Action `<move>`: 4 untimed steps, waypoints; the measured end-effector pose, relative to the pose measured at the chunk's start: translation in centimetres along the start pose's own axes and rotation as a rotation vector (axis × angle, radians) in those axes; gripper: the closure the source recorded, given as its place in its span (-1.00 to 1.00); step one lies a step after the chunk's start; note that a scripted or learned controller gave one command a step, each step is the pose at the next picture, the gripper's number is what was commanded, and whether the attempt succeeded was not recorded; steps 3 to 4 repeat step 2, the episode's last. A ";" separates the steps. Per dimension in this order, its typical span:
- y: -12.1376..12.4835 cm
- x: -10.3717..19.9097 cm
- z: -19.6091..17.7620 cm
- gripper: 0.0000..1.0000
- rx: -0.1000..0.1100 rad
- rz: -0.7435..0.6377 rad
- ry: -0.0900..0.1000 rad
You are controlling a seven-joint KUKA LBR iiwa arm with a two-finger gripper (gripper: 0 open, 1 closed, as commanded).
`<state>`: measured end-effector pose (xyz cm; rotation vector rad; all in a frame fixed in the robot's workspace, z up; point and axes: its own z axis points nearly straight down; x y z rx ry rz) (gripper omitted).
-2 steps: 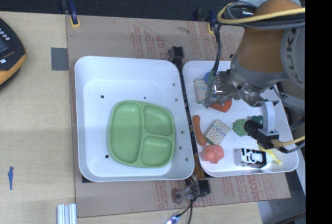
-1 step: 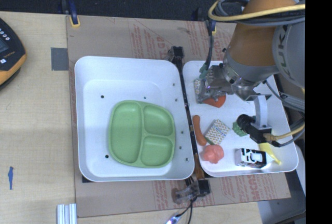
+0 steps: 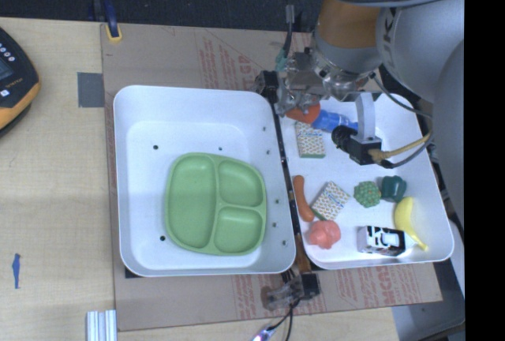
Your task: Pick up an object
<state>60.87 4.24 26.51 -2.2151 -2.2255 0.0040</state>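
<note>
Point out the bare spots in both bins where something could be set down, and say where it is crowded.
Left bin: a wide bare strip borders the green tray on its upper and left sides. Right bin: crowded. The pincer hangs over the upper corner, and the banana, broccoli and carrot fill the lower half. One small gap lies between carrot and upper sponge.

Two bins sit side by side on the surface: the left bin holds a divided plate, and the right bin holds a scatter of small objects. In the right bin, a banana lies at the right edge, just right of a small carton. The arm reaches over that bin's far left corner.
</note>
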 end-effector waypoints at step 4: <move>-3.9 2.8 7.4 1.00 0.002 -0.002 -0.001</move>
